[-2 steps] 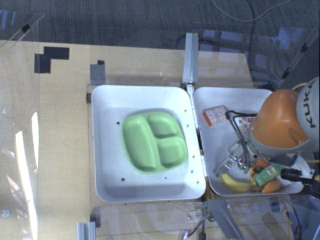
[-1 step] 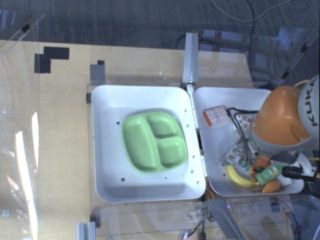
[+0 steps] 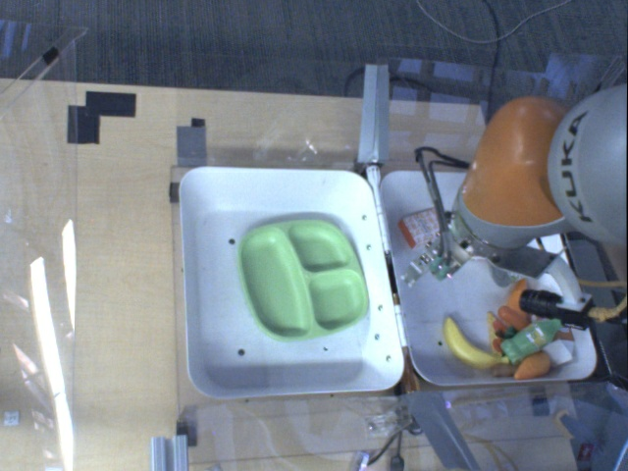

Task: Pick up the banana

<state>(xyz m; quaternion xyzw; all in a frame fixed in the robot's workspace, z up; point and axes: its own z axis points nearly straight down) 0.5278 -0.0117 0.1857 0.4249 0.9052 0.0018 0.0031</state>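
Observation:
The yellow banana (image 3: pixel 469 344) lies curved on the floor of the right bin (image 3: pixel 424 356), near its front edge. My gripper (image 3: pixel 435 264) hangs under the grey and orange wrist, over the bin's left middle, above and a little left of the banana and apart from it. Nothing is seen held in it. The arm's bulk hides much of the bin's back right.
A green bottle (image 3: pixel 531 340), an orange piece (image 3: pixel 532 366) and other small toys crowd the right bin's front right corner, touching the banana's right end. A red and white packet (image 3: pixel 420 227) lies behind the gripper. The left bin (image 3: pixel 211 361) holds a green divided plate (image 3: pixel 302 278).

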